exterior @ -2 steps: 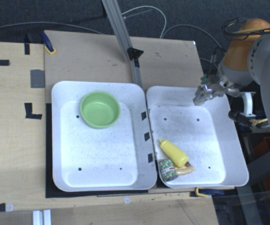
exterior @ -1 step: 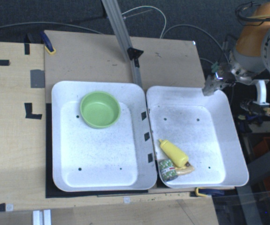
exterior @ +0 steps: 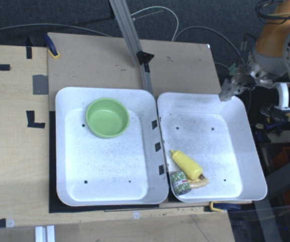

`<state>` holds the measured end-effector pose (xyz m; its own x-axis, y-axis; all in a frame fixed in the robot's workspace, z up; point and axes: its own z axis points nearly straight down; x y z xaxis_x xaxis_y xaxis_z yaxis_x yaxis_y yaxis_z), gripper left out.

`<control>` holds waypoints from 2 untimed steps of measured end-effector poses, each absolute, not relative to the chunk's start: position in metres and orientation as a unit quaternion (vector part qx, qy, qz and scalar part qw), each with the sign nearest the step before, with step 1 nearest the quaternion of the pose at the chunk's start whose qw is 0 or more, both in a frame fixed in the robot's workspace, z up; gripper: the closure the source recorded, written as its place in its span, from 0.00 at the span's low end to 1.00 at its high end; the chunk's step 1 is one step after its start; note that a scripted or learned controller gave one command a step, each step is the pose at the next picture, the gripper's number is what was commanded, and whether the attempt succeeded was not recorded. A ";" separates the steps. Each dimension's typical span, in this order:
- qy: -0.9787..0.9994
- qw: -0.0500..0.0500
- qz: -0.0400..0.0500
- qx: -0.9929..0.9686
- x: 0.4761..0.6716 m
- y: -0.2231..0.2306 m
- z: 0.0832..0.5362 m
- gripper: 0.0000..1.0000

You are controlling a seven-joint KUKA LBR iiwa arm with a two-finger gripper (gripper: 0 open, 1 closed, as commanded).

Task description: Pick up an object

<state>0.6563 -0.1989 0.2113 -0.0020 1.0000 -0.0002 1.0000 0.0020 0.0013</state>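
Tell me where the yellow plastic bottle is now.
The yellow plastic bottle lies in the right white bin, near its front-left corner, beside a small green patterned object.

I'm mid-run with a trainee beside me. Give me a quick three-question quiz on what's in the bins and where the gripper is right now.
1. True or false: the green bowl sits in the left bin.
2. What lies against the yellow bottle in the right bin? A) a small green-patterned item B) a red cup C) a blue block
3. Fill in: the gripper is at the right bin's far ____ corner.

Key: 1 true. 2 A, the green-patterned item. 3 right.
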 end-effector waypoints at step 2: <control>0.709 -0.002 -0.001 0.705 0.624 -0.101 0.199 1.00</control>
